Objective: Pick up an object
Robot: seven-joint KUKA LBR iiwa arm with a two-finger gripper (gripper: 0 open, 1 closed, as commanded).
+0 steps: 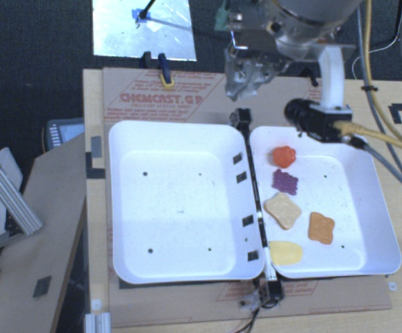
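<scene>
Several small toy food pieces lie in the right bin (367,186): a red-orange round piece (283,156) near the back left, a purple piece (285,182) just in front of it, a tan bread-like slice (283,210), an orange piece (321,227) and a yellow piece (285,252) by the front left corner. My gripper (241,92) hangs high above the bench behind the two bins, over the back end of the divider. It is well clear of every piece, and nothing shows in it.
The left bin (173,200) sits beside the right one, joined by a black clipped divider (253,193). A black fitting with yellow cables (319,120) overhangs the right bin's back edge. A clamp (164,71) stands behind the left bin.
</scene>
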